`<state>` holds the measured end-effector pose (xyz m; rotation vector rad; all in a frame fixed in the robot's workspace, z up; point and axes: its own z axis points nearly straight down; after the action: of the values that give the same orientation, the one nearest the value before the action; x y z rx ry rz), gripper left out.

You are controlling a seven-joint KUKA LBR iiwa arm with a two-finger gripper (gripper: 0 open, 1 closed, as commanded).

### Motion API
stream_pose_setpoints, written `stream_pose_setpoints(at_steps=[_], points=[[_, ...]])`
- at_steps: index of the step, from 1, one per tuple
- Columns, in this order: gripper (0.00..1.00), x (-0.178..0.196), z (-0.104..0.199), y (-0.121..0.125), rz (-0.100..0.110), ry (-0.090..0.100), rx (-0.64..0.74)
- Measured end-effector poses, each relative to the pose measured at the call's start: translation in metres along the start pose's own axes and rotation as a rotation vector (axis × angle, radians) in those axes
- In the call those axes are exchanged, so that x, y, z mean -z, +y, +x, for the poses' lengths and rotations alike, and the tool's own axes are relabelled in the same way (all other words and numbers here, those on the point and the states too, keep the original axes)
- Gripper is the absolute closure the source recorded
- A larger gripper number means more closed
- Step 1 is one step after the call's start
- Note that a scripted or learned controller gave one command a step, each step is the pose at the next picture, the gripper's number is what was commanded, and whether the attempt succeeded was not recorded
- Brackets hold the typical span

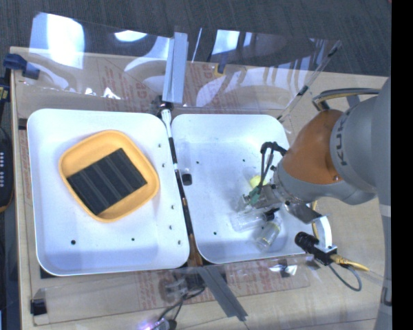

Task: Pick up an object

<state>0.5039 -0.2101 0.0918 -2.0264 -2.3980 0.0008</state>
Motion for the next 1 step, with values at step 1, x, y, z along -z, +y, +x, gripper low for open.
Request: stream_pose_setpoints(at_steps=[1], points=[[0.00, 0.0000, 0.0000, 0.0000, 0.000, 0.000, 0.000]])
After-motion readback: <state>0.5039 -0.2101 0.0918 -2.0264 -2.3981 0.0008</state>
